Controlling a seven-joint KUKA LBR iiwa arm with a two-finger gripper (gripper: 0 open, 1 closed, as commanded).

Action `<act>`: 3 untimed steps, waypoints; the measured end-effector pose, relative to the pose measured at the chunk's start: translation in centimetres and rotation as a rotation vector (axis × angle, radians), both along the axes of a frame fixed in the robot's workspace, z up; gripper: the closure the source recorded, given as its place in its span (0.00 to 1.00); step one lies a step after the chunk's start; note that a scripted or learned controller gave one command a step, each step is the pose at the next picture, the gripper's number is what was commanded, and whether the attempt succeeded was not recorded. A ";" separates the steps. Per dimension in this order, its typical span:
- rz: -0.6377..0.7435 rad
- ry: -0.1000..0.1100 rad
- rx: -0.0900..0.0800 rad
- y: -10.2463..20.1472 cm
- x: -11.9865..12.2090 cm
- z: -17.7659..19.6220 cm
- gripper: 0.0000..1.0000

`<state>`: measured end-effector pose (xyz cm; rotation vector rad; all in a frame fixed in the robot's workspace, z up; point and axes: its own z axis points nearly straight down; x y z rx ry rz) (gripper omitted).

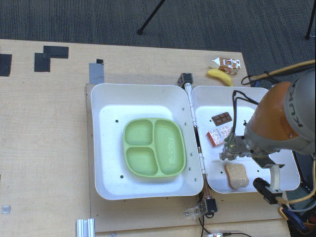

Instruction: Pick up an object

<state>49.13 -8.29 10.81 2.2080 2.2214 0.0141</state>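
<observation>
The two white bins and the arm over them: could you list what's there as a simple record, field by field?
left bin: holds a green divided plate with three compartments
right bin: holds a brown chocolate bar, a red and white packet and a tan bread-like piece
arm: grey with an orange band, reaching in from the right over the right bin
gripper: low over the right bin, just above the bread-like piece, beside the packet
bench beyond the bins: a banana and a small carton
</observation>
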 end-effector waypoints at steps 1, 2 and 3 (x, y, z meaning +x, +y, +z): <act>-0.001 0.000 0.000 0.0 0.0 0.0 0.00; 0.003 -0.002 0.001 0.1 0.1 1.0 1.00; 0.003 -0.002 0.001 0.1 0.1 1.0 0.00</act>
